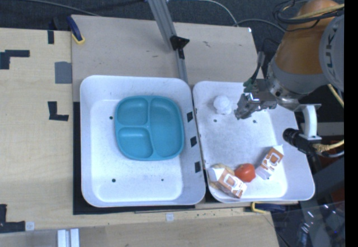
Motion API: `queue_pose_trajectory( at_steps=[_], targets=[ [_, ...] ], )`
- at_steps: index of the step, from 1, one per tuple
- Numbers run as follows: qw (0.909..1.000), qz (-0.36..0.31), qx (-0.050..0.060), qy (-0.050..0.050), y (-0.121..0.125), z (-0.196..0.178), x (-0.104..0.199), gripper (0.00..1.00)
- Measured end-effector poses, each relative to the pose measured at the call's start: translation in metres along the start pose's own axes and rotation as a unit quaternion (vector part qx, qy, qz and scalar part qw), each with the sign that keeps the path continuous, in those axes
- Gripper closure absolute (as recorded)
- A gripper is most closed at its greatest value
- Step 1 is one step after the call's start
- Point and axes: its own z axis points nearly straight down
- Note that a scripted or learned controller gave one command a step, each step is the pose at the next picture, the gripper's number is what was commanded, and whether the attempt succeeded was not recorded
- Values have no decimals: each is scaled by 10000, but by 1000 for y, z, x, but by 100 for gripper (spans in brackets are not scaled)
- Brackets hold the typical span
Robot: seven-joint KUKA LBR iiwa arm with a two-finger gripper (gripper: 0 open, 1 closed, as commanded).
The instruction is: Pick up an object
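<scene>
**A:** Hovering over the right bin point(291, 184), the gripper point(246, 107) sits just beside the small white ball point(222, 104) near the bin's far-left corner. Is that the target?

**B:** Probably. It is the nearest object. The red tomato-like piece point(245, 172) and the two orange-and-white cartons, one point(271, 161) to its right and one point(227, 180) to its left, lie well apart from it at the near edge.

**A:** Is the gripper spread or closed?

**B:** I cannot tell; the tip is dark and blurred from this angle. Nothing is visibly held.

**A:** What could go wrong?

**B:** The ball is round and close to the bin wall. If the gripper descends off-centre, it may nudge the ball so it rolls away, or pin it against the wall between the bins where there is little room to close around it. White on white also makes it hard to locate.

**A:** And the left bin point(95, 145)?

**B:** It carries the blue divided plate point(149, 127), far from the action. A ball knocked over the wall could land there.
</scene>
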Motion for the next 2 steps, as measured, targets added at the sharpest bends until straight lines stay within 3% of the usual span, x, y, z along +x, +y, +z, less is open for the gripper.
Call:
queue_pose_trajectory(
  at_steps=[1, 2],
  targets=[
    [10000, 0, 10, -2, 3, 13, 59, 100],
    [10000, 0, 16, -4, -11, 24, 117, 100]
  ],
)
